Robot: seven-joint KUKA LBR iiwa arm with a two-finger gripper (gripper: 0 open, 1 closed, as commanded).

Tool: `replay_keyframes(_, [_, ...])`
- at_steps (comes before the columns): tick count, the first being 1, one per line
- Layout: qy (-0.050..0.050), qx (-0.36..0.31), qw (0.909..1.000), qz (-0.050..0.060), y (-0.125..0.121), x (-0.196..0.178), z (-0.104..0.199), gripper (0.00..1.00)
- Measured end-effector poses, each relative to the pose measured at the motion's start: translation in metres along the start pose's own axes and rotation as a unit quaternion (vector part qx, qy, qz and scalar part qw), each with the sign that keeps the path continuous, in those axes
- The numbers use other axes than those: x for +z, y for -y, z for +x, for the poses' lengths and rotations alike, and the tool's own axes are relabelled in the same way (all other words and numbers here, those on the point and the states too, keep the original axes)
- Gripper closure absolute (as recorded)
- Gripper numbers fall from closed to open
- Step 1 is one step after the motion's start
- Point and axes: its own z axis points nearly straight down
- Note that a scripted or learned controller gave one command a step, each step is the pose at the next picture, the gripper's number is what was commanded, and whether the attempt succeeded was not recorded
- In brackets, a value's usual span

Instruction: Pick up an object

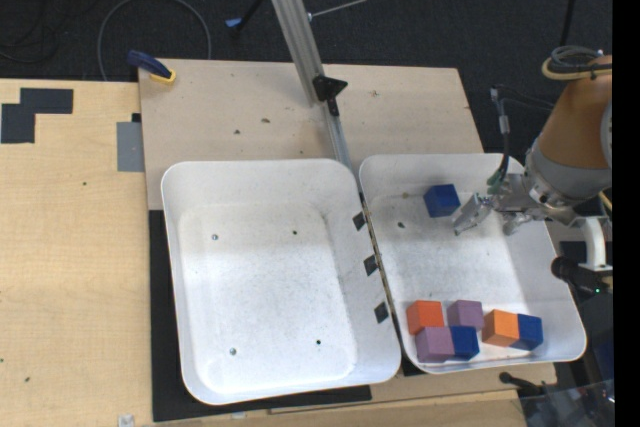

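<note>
Fingers (468,218) of your gripper (490,217) are spreading wide, holding nothing, hovering just right of a blue cube (440,200) lying in the right bin (560,340).

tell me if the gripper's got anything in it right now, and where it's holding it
Nothing is held. The gripper is in the right bin with its fingers apart, and the nearest blue cube sits beside them, not between them.

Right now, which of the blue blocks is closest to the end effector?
The lone blue block in the right bin's far half, just beside the end effector. The other two blue blocks sit in the near-edge cluster.
</note>
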Motion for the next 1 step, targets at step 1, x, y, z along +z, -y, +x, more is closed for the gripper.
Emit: replay_keyframes(1, [0.002, 0.000, 1.0000, -0.004, -0.0536, 0.0620, 0.0184, 0.00])
